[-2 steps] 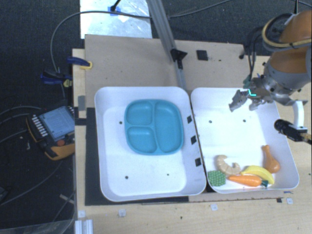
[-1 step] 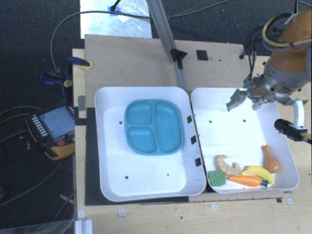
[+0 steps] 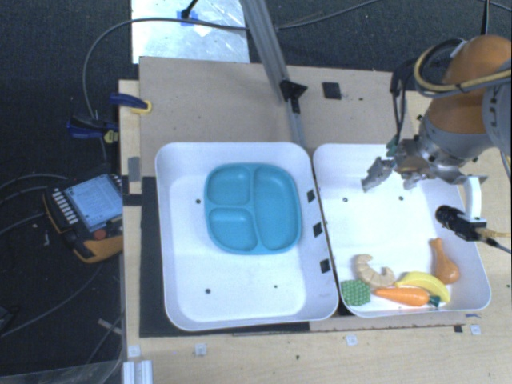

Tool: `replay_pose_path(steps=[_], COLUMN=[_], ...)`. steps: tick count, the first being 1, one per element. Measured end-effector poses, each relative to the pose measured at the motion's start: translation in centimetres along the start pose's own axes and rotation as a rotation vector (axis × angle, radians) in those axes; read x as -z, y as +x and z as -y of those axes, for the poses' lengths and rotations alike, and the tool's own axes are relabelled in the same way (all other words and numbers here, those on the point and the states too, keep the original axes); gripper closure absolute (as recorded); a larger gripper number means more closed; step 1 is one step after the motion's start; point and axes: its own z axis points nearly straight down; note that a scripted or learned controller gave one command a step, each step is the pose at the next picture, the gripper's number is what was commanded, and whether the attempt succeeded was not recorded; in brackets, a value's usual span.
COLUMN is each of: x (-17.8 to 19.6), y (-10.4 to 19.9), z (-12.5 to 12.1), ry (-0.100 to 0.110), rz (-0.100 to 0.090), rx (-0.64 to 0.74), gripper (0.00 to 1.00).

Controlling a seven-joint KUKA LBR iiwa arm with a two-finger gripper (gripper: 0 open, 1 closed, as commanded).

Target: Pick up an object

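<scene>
Two shallow white bins sit side by side on the tan surface. The left bin holds a blue plate with three compartments, lying flat in the bin's upper middle; nothing lies on the plate. The right bin holds a cluster of toy foods crowded into its near right corner. A green knobbly piece lies by the near wall, and a curved beige piece is just beside it. An orange carrot lies along the near wall with its long axis running left to right in the view, its narrow end toward the green piece and its leafy end to the right. A yellow banana curves just above the carrot, running much the same way. A brown drumstick lies beside the right wall, its thin end pointing up the view and its thick end down toward the banana. The pincer hangs over the far part of the right bin, well apart from the foods, its two fingers spread with nothing between them.
</scene>
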Motion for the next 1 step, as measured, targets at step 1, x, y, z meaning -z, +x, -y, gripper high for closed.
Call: replay_pose_path(steps=[1], x=[-5.72], y=[0.96], z=[0.01], ry=[0.001], rz=[-0.001], rx=[0.001], gripper=[0.0])
